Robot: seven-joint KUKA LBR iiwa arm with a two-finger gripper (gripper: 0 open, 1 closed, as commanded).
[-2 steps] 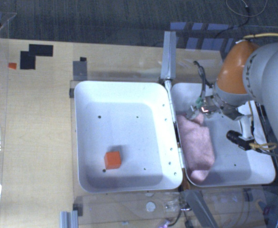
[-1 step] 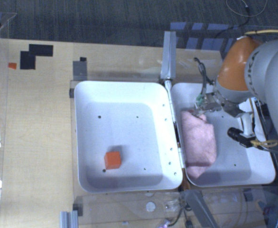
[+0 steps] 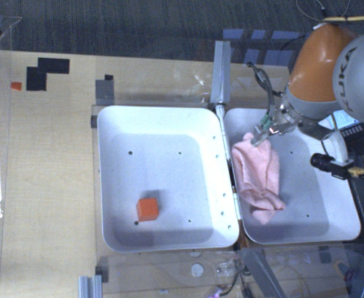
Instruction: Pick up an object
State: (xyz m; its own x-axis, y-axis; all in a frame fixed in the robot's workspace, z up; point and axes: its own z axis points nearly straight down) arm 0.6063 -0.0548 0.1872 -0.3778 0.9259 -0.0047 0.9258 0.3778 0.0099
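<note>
A pink cloth (image 3: 258, 177) lies crumpled in the right bin (image 3: 331, 225), along that bin's left wall, running from near the upper left corner down toward the middle, with its lower end bunched into a thicker fold. Its upper corner is lifted slightly and sits right at the tips of the hand (image 3: 263, 131), which reaches down from the arm (image 3: 331, 61) at the right; the fingertips appear pinched onto that corner of the cloth, with only a narrow gap between them. The rest of the cloth rests on the bin floor. The arm's orange band and grey wrist hang over the upper right part of that bin, with cables trailing beside the wrist. In the left bin (image 3: 113, 166) a small orange block (image 3: 148, 209) sits alone near the lower left, well apart from the cloth and from the hand. The two white bins stand side by side, touching along a shared divider, on a pale wooden desk (image 3: 45, 185). On the desk's upper left there are black markers (image 3: 45, 72) and a small orange square (image 3: 16, 86).
</note>
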